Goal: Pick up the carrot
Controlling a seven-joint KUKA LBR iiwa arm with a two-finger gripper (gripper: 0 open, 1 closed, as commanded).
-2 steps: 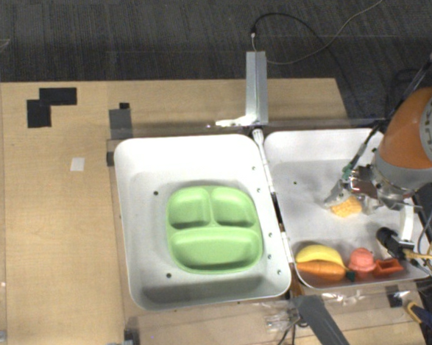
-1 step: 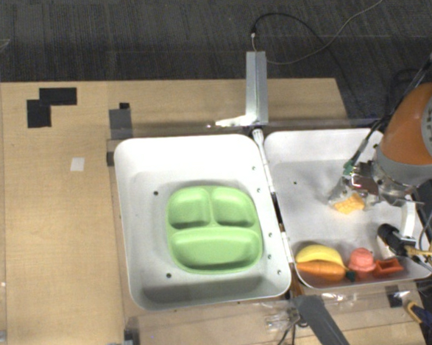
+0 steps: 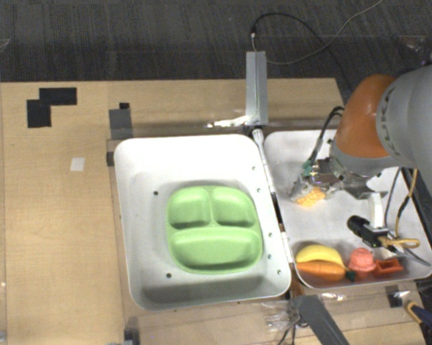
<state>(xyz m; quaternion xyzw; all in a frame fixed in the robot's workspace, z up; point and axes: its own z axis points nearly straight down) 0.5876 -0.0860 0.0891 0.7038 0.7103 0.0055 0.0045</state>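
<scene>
A: Listing right bin (image 3: 281, 200) contents: carrot (image 3: 322, 270), orange, lying along the near wall, with a yellow banana (image 3: 319, 254) touching its far side; pink item (image 3: 361, 260) and small red-orange piece (image 3: 389, 267) just to its right; yellow crumbly bit (image 3: 311, 196) further back.

B: Left bin (image 3: 139, 232)?

A: One green divided tray (image 3: 213, 228), centred.

B: Hand (image 3: 317, 177)?

A: Low over the yellow bit, well apart from the carrot. Whether it is spread or closed I cannot tell.

B: Surface (image 3: 52, 253)?

A: Light wood.

No readable text, labels or numbers appear anywhere.
</scene>
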